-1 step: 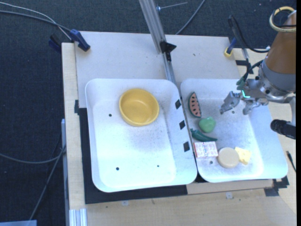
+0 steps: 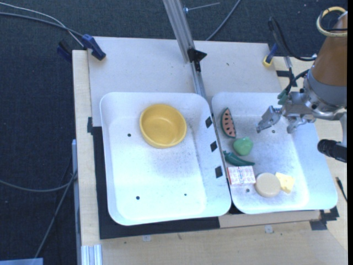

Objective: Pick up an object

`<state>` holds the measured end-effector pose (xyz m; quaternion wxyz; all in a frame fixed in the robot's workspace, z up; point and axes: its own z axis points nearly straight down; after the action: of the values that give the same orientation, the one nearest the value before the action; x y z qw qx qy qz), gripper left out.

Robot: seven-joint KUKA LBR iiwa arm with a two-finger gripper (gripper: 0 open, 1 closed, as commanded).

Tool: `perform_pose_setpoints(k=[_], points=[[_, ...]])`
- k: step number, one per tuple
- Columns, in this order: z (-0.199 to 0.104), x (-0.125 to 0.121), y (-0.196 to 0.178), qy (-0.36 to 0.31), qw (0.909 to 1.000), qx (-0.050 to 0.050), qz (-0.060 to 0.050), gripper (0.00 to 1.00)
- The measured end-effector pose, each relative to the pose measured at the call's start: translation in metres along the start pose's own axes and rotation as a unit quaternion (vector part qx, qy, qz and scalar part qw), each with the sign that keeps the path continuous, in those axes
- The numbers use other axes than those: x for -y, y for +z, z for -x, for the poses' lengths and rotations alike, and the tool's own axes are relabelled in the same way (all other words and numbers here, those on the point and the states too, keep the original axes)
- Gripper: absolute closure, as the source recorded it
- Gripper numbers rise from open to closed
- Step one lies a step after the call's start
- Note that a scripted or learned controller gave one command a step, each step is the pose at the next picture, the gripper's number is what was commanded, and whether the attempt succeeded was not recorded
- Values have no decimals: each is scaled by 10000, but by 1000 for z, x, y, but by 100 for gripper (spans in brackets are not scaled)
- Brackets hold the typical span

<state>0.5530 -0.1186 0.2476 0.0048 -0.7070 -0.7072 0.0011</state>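
We've got the gripper [image 2: 281, 122] w/ fingers apart, nothing in it, over the right bin [image 2: 309, 203], far of the green ball [image 2: 242, 146], so dropping straight down prob closes on bare floor, not an obj.

You've got the gripper [image 2: 281, 122] w/ fingers spread over the right bin [image 2: 309, 203], holding nothing; yellow bowl [image 2: 162, 125] sits in left bin [image 2: 165, 203].
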Motion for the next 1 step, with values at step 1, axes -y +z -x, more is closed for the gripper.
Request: perform_pose_setpoints(k=[1], points=[[-10, -3, 51, -7, 10000, -9, -54, 0]])
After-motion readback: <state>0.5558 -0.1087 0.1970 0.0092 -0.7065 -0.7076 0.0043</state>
